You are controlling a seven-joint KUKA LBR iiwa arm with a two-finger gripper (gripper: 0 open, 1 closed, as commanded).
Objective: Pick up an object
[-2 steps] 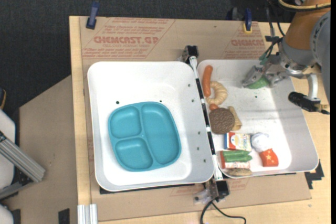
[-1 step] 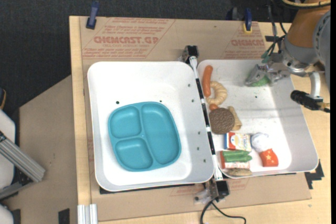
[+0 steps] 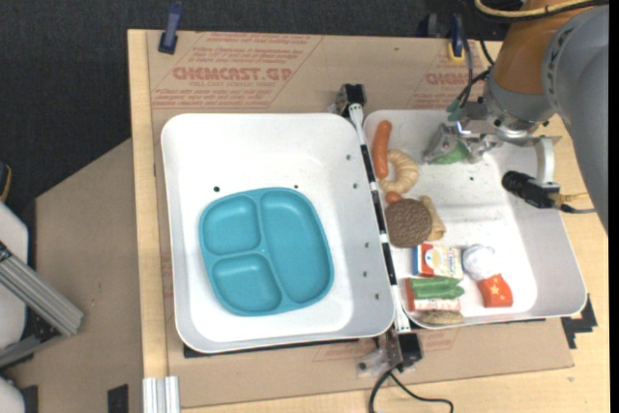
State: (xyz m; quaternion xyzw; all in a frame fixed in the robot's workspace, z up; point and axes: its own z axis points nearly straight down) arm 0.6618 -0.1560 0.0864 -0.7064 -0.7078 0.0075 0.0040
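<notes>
step: approach, nothing lifted | gripper (image 3: 451, 146) lowered at right bin (image 3: 542, 237) 12 o'clock | fingers: state cannot be told | next: descent onto green item (image 3: 447, 157) judged needed

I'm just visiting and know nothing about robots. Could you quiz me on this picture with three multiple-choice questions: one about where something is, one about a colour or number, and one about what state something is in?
1. Where does the blue tray lie?
A. In the left bin
B. In the right bin
C. On the floor

2. How many compartments has the tray?
A. Two
B. Three
C. Five

3. Where is the tool?
A. Above the tray
B. At the far end of the right bin
C. Outside both bins

Answers:
1 A, it sits in the left bin.
2 B, three hollows show.
3 B, it sits low at that bin's far end, just beyond the sausage.
</notes>
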